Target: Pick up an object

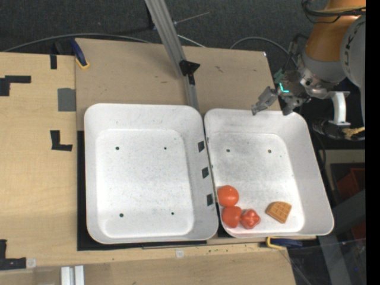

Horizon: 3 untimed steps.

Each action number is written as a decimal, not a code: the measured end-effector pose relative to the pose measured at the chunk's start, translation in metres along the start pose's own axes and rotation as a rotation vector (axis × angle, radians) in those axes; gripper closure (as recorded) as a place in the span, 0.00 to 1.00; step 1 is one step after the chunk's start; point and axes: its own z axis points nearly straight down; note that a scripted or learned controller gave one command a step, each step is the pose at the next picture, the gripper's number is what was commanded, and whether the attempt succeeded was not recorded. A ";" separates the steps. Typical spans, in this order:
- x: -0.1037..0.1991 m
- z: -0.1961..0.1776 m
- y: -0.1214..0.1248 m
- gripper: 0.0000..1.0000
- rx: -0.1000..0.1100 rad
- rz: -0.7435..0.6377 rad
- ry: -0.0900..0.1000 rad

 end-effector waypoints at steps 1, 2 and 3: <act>0.000 -0.003 0.001 0.00 -0.005 -0.001 -0.002; 0.005 0.061 -0.002 0.00 0.001 -0.001 -0.002; 0.002 0.125 0.000 0.00 0.001 0.000 -0.003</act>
